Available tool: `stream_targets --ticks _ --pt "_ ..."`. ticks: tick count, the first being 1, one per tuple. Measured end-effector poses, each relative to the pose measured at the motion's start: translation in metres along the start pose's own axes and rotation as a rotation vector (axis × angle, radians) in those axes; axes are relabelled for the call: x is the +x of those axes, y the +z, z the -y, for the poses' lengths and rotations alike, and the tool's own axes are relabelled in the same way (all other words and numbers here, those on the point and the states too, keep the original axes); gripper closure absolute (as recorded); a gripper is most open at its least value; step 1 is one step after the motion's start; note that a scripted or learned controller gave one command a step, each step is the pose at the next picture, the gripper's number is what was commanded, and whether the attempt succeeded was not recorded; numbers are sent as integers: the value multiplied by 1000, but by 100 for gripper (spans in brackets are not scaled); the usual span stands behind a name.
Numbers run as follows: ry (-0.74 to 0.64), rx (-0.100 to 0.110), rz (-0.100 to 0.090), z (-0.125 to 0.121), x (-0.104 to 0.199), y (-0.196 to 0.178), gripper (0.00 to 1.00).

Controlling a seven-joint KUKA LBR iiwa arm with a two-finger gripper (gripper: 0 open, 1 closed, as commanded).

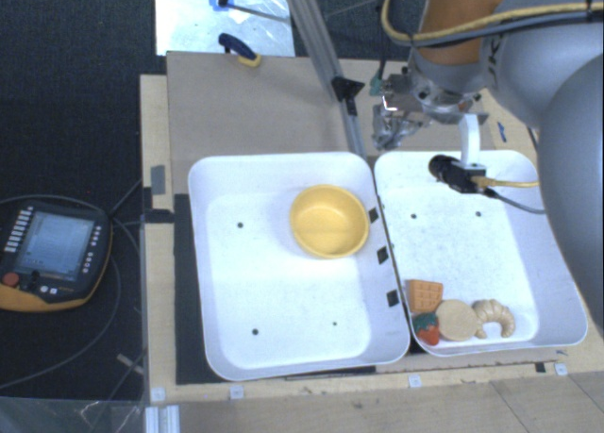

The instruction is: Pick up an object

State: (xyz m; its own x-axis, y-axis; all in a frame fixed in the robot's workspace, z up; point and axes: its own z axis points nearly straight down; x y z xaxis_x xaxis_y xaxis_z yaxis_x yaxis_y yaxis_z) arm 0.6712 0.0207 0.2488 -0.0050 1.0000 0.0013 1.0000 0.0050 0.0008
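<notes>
Now | gripper state unclear, above far bin edge | croissant well apart, near corner

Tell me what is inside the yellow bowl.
The yellow bowl in the left bin shows only its own yellow inner surface, with nothing lying in it. Its near wall hides a thin strip of the inside at the front.

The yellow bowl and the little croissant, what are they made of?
The yellow bowl looks like smooth plastic, one even colour with a soft shine. The croissant is probably a plastic toy: pale tan and slightly glossy, though it is too small to be sure.
</notes>
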Motion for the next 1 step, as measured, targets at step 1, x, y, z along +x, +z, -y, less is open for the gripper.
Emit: stream_targets --ticks 1 --pt "1 1 0 22 45 6 100"
